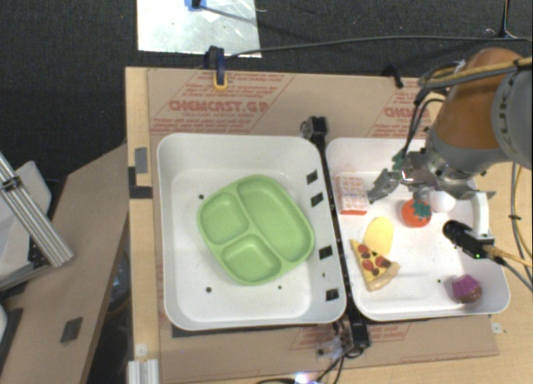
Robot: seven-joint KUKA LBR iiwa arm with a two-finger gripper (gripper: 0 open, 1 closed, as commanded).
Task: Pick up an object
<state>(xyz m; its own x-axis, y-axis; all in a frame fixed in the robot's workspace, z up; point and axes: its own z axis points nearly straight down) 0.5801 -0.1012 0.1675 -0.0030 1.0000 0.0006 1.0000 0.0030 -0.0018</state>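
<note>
My gripper (405, 189) hangs over the back part of the right bin (491, 291), under the grey and orange wrist. Right beside it, on its near side, lies a small orange-red toy fruit (415, 215) with a green top, partly covered by the gripper. To the gripper's left a red and white packet (351, 192) lies flat. Nearer the front are a yellow piece (379, 233), a toy pizza slice (375, 265), and a purple object (465, 288) in the front right corner.
The left bin (179, 291) holds a green divided plate (254, 228). A black clip-lined divider (326, 207) separates the bins. A black sensor and cables (468, 241) hang off the arm over the right bin's right side.
</note>
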